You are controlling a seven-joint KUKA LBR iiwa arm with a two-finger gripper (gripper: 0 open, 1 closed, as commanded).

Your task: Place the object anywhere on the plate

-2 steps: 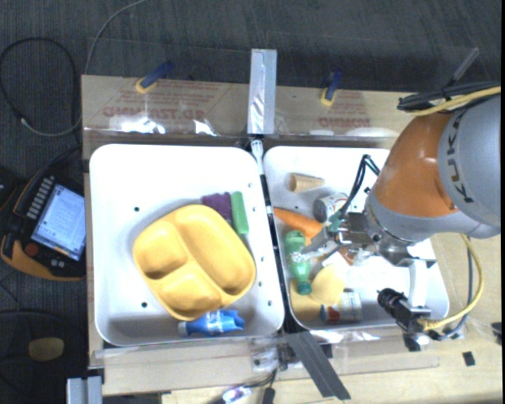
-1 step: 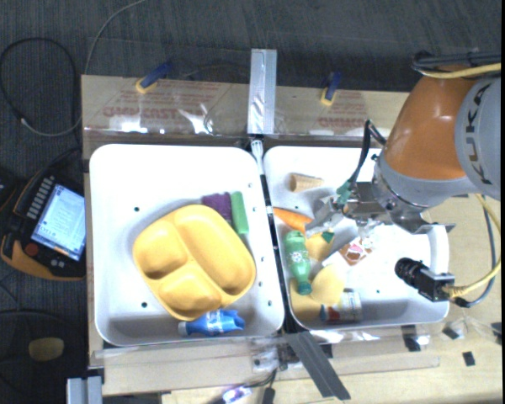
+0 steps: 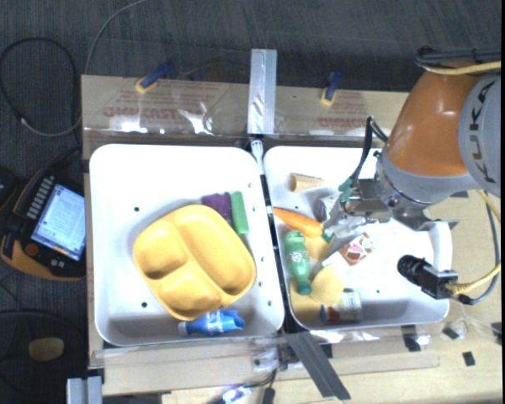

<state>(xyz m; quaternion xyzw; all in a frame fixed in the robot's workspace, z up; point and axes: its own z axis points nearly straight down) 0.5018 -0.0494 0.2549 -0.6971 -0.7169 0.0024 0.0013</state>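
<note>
A yellow divided plate (image 3: 194,261) lies tilted in the left bin (image 3: 118,310). My gripper (image 3: 335,224) hangs low over the middle of the right bin (image 3: 421,310), right above a heap of small things. An orange carrot (image 3: 296,220) lies just left of it, with a green bottle (image 3: 299,261) and a pale yellow fruit (image 3: 326,284) below. A white and red packet (image 3: 358,247) sits directly beneath the gripper's right side. The wrist hides whatever lies under it.
A purple block (image 3: 220,203) and a green stick (image 3: 239,213) rest at the plate's upper right edge. A blue bottle (image 3: 212,322) lies below the plate. In the right bin lie a tan cylinder (image 3: 305,181) and a small can (image 3: 341,310).
</note>
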